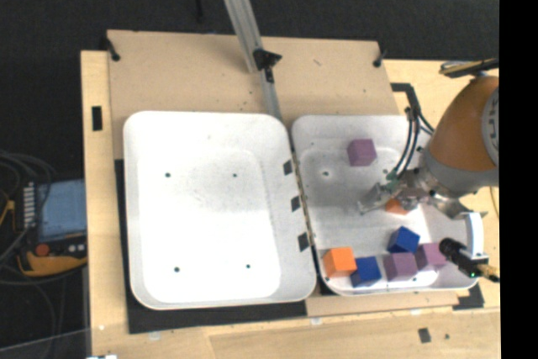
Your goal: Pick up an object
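Nearest the lens stands a slanted grey aluminium camera post [238, 4], rising from the back of the bench well to the left of the gripper. Below it, the pale wooden bench top [210, 71] carries everything else. Two shallow white plastic bins sit side by side on it: the left bin [210, 206] lies well away from the jaws, and the right bin [324, 147] lies directly beneath them. From the right reaches the grey arm with its orange band [461, 139], bent down so that the two-finger gripper [388, 199] hangs low over the middle of the right bin.

Whether the jaws are spread or pressed together I cannot tell, since the wrist hides them. A small orange scrap [396, 207] shows right at the tip; whether it is a block or part of the tool is unclear.

Candidate objects lie around the gripper: a purple foam cube [361, 151] just behind it, a blue cube [404, 240] just in front, then a mauve cube [401, 266], a second blue cube [366, 271], an orange cube [340, 261] and a pale purple block [434, 255] along the near wall.

I judge this the descent or grasp step. Next, the jaws need to close on one block and lift straight up, clear of its neighbours.
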Controlling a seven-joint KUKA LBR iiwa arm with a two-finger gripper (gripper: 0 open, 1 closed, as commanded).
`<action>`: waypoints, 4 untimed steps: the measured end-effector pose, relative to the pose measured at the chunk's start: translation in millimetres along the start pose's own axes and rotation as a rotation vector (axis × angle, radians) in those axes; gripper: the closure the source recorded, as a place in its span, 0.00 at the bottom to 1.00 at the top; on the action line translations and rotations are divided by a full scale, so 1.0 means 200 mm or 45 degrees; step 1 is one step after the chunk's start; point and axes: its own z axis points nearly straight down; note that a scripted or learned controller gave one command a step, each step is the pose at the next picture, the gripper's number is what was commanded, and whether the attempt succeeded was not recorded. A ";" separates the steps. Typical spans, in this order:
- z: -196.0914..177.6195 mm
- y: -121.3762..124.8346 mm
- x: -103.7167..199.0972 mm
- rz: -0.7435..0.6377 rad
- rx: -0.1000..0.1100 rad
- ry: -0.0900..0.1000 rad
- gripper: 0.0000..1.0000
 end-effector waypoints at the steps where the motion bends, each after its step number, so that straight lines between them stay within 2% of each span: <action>1: -0.05 0.01 -0.01 0.009 -0.008 -0.004 1.00; 2: -0.36 0.05 -0.01 -0.012 0.023 0.011 1.00; 3: -0.58 0.06 -0.03 -0.013 0.024 0.011 1.00; 4: -0.68 0.06 -0.03 -0.017 0.028 0.013 1.00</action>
